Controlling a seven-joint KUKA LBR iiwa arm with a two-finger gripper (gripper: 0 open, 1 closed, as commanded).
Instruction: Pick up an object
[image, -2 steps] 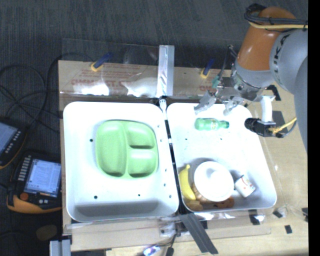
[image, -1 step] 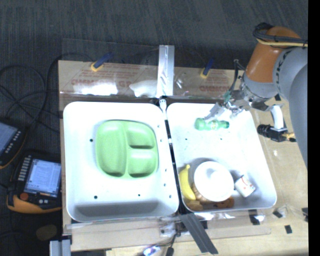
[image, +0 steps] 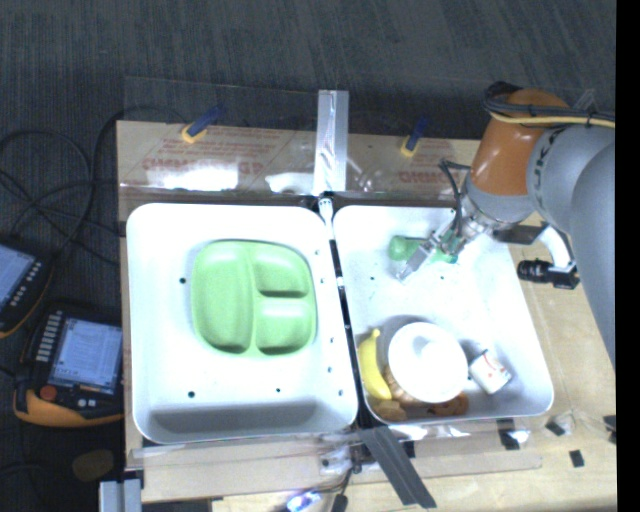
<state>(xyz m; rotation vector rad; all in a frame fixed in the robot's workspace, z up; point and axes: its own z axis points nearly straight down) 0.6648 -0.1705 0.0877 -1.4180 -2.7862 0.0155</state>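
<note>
- Camera view: the grey arm (image: 570, 190) with its orange band (image: 505, 150) reaches in from the right over the far part of the right bin (image: 520, 340).
- The gripper (image: 418, 258) points down and leftward, low over the bin floor near its far left corner.
- A small green object (image: 403, 246) lies on the white floor just at the gripper's tip; it looks to touch or sit just beside the fingers, on their far-left side. Whether it is actually between them is too small and blurred to tell, and the spread of the pincer cannot be told either.
- Nearer in the same bin, well apart from the gripper, a white round lid or bowl (image: 428, 360) rests on top of other items.
- A yellow banana (image: 371, 365) lies along its left side, touching it, against the wall between the bins.
- Something brown (image: 430, 407) peeks out under the white round piece's near edge.
- A small white box-like item (image: 491, 372) with a red mark sits just to its right.
- The left bin (image: 160, 400) holds a green divided plate (image: 255, 297), lying flat near the middle.
</note>
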